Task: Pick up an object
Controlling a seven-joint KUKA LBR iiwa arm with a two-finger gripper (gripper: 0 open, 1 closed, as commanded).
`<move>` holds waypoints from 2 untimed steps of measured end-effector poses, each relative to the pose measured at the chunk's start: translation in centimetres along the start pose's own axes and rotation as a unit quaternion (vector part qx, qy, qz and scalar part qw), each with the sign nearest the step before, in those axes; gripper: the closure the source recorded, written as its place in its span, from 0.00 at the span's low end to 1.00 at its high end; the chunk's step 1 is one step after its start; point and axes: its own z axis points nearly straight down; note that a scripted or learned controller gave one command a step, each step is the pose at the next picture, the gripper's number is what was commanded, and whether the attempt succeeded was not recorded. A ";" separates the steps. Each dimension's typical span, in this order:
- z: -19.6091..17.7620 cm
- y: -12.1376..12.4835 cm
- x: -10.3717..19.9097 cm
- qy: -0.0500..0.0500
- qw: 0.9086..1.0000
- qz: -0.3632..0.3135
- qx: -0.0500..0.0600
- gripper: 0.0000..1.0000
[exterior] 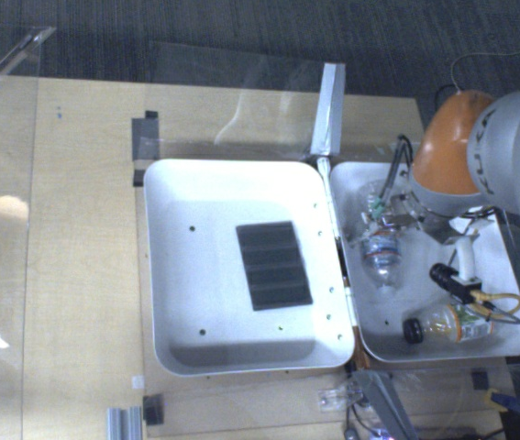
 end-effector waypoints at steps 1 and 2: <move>-1.2 0.2 0.1 0.001 1.000 0.000 -0.003 1.00; -6.9 5.9 -1.7 0.006 1.000 0.001 0.019 1.00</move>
